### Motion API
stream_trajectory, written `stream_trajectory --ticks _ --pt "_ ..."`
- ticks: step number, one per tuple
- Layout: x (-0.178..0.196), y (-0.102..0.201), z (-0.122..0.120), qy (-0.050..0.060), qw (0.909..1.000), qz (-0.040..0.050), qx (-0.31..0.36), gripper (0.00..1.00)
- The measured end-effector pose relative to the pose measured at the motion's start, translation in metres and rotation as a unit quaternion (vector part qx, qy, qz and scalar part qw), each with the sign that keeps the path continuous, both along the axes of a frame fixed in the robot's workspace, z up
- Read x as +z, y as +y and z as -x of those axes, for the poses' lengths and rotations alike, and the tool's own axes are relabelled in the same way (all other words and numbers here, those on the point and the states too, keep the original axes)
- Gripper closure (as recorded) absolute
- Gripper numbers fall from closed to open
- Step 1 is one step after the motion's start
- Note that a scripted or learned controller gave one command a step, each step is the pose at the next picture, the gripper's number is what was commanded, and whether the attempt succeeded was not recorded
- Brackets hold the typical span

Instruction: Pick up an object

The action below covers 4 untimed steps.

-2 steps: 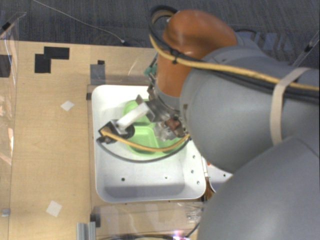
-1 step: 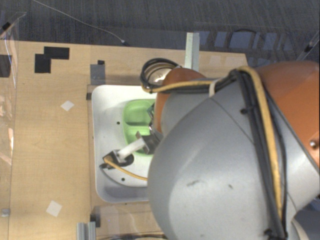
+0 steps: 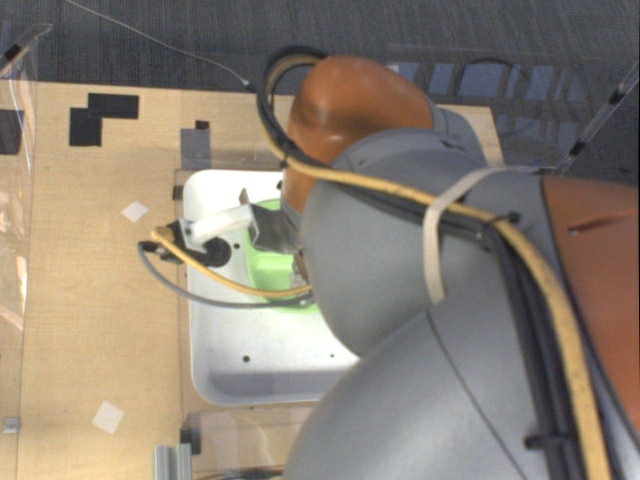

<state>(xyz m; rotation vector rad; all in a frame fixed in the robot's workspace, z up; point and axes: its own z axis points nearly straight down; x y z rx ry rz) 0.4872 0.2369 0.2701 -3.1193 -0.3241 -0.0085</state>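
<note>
Grey arm (image 3: pixel 420 298) over white bin (image 3: pixel 230 368), gripper (image 3: pixel 262 230) low inside, green object (image 3: pixel 268 268) beneath, jaw state cannot be told.

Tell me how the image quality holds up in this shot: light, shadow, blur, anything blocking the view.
Camera view: the lighting is even and soft, with a faint shadow on the white bin floor beside the arm. The arm sits close to the lens, looks slightly soft, and covers most of the bench. The green object is partly hidden. A clear panel at the left edge gives mild glare.
</note>
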Motion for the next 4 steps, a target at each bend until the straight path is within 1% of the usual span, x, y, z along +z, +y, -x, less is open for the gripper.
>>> stream_trajectory --ticks 1,2,3,4 --pt "-0.058 -0.003 0.001 0.003 0.9684 0.0039 0.249 1.0" --pt "0.108 -0.011 0.0 -0.001 1.0 0.0007 -0.001 1.0" --pt "0.011 -0.006 -0.001 0.004 1.0 0.0043 -0.005 1.0" --pt "-0.024 -0.004 0.001 0.003 0.9927 0.0041 0.12 1.0"
